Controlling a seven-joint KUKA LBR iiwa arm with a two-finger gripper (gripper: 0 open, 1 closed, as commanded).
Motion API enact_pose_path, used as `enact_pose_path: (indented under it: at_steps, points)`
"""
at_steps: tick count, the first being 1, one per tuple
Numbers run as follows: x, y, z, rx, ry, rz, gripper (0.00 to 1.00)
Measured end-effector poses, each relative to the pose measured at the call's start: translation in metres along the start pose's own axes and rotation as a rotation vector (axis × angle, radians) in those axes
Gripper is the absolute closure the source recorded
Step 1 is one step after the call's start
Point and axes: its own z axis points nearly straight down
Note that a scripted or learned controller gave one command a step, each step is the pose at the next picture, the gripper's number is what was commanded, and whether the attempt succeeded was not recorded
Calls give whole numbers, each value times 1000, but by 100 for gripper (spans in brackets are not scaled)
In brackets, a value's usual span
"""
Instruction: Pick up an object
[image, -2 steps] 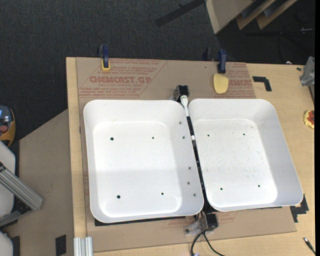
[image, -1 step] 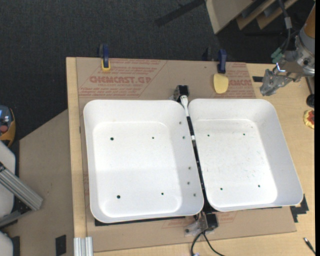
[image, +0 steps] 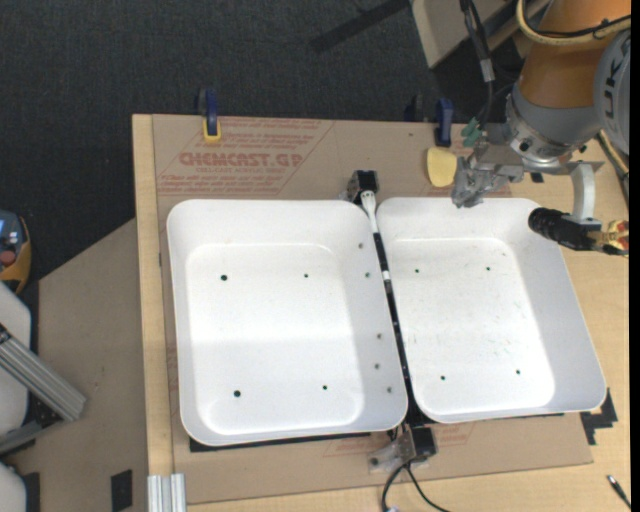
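The jaws hang over the back rim of the right-hand bin (image: 470, 320); whether they are apart or together cannot be told. A yellow lump (image: 440, 166) lies on the surface just beside them, outside the bin. A clean grasp likely needs centring over it before descending.

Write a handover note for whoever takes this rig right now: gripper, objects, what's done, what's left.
Gripper: at the back rim of the right bin, toward the rim's end nearer the left bin. Grip state cannot be told from this view.
Objects: a pale yellow object lies on the brown board just behind that rim, outside both bins and close beside the gripper.
Done: no pick visible; the yellow object rests on the board.
Left: grasp an object and lift it. The yellow one looks nearest.
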Motion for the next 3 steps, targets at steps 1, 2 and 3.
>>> enact_pose_path:
  at_steps: [1,2,3]
  points:
    - [16,-12,-44,-7,-2,2,100]
    - [102,13,33,2,1,-4,100]
    - [102,7,-15,-8,-1,2,100]
